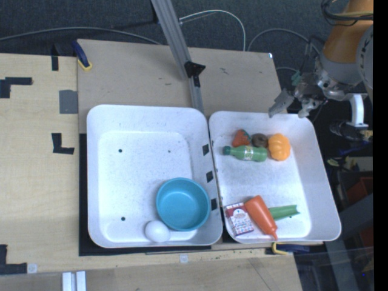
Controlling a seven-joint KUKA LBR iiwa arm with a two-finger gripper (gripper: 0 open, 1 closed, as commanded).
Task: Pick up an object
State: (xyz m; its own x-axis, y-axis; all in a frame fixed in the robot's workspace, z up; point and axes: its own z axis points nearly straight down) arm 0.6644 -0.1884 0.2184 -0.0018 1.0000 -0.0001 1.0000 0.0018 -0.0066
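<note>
The right bin (315, 180) holds a green bottle (247, 154), an orange fruit (279, 147), a small red piece (241, 137) and a brown round piece (259, 140) near its far edge. By its front edge lie a carrot (262, 216), a red packet (239, 219) and a green piece (283, 211). My gripper (290, 109) hangs over the bin's far right corner, above and right of the orange fruit. Its fingers are open with nothing between them.
The left bin (103, 162) holds a blue bowl (182, 203) and a white ball (157, 230) at its front. A grey pole (176, 35) slants over the bench behind the bins. Cables run across the dark floor at the back.
</note>
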